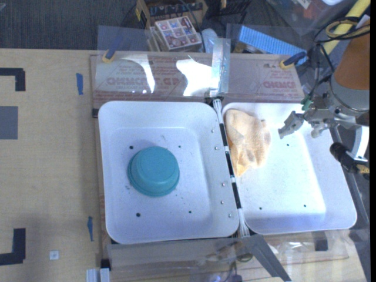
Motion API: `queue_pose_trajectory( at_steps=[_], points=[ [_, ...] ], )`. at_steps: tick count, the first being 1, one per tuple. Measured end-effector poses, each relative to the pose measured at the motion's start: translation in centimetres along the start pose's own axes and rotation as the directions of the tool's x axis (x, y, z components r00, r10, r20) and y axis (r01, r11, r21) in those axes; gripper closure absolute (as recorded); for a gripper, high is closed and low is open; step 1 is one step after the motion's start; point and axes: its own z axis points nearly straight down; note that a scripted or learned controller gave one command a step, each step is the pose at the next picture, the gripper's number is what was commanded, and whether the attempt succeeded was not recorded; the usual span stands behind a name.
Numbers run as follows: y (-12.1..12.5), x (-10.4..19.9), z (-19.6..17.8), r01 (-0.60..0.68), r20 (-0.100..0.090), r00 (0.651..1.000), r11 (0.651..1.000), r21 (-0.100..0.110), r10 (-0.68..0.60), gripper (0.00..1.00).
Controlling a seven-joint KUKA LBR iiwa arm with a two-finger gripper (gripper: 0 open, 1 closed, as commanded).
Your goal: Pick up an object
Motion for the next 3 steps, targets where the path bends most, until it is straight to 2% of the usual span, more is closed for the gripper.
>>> queue_pose_trajectory(
  at_steps=[1,2,3],
  points=[
    [2.2,5.8,12.0,0.086,0.003,0.996,0.996,-0.013,-0.086,0.0],
    [2.3,5.7,10.9,0.082,0.002,0.997,0.996,-0.017,-0.082,1.0],
    [3.5,9.4,0.7,0.019,0.001,1.0,1.0,-0.001,-0.019,1.0]
  ],
)
